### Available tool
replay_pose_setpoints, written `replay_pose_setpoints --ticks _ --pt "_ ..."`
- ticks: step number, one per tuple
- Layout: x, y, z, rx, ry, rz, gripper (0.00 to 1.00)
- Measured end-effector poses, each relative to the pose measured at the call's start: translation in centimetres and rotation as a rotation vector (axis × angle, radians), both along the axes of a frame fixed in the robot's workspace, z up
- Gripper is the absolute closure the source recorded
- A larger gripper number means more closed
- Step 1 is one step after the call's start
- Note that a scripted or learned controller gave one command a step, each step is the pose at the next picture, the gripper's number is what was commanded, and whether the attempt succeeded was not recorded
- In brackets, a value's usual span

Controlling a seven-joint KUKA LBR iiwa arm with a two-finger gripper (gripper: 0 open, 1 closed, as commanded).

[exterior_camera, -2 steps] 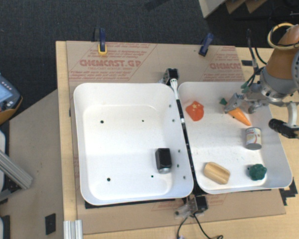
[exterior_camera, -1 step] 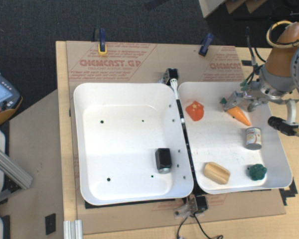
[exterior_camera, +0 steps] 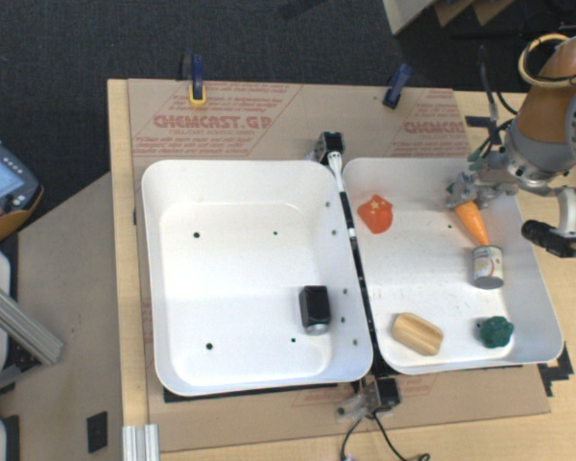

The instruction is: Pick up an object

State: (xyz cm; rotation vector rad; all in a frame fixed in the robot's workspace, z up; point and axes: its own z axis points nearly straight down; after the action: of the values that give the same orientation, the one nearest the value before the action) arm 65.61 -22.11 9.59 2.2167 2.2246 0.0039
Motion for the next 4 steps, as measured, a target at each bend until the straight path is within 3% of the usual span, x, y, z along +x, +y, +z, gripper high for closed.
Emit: replay_pose_setpoints --ticks 1,2,3,4 --pt "-7.9 3.1 -1.2 0.001 0.007 -0.005 1.00" --pt "-15.2 10.2 -1.1 0.003 0.007 -0.001 1.00" --pt "-12.7 15.0 9.5 -0.001 -0.010 0.003 1.00" --pt "-16.6 20.2 8.8 0.003 0.008 0.002 1.00"
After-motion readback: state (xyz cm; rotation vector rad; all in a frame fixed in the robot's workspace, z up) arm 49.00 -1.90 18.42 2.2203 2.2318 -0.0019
